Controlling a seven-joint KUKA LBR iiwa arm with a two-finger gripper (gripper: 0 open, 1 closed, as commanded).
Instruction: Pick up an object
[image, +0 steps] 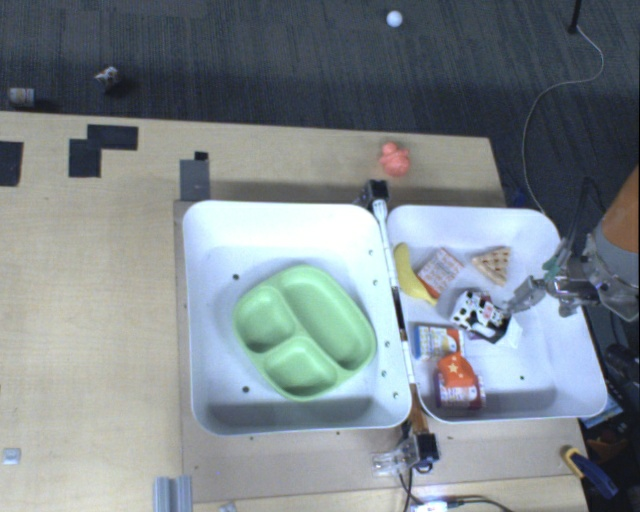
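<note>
Altogether two white bins (200, 300), one green plate (303, 330).

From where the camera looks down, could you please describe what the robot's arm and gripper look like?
The grey arm enters from the right edge, with an orange band above the wrist. It ends in a two-finger metal gripper, silvery grey, with slender light fingers reaching over the right white bin. Finer markings are too blurred to read.
</note>
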